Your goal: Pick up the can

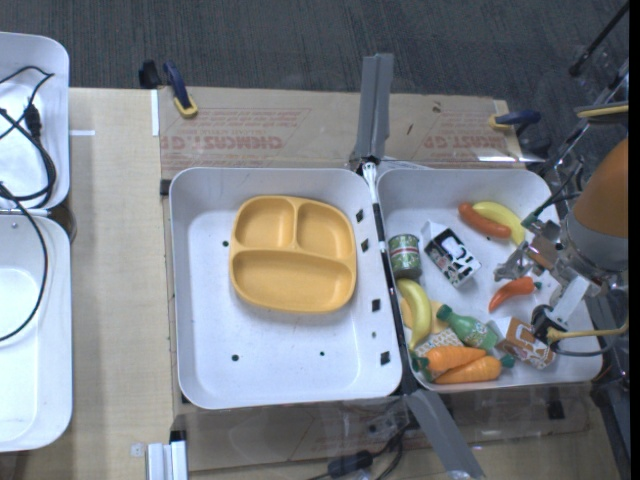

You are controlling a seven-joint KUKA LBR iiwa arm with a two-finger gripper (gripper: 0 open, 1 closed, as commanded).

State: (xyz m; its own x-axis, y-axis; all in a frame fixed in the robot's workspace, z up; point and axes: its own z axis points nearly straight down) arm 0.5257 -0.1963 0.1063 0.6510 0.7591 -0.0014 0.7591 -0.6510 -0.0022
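The can point(404, 254) is small, with a green label and a silver top. It stands upright at the left wall of the right bin point(470, 180), just beside the divider. My gripper point(536, 288) hangs low over the right side of that bin, well to the right of the can and not touching it. Its fingers are open, and nothing is held between them. A red chili pepper point(511, 292) lies just at its left tips.
Near the can lie a black-and-white box point(452, 256), a banana point(415, 308), a green bottle point(468, 328) and carrots point(462, 364). Another banana with a red pepper point(490, 218) sits at the back. A yellow divided plate point(293, 253) is in the left bin point(200, 368).
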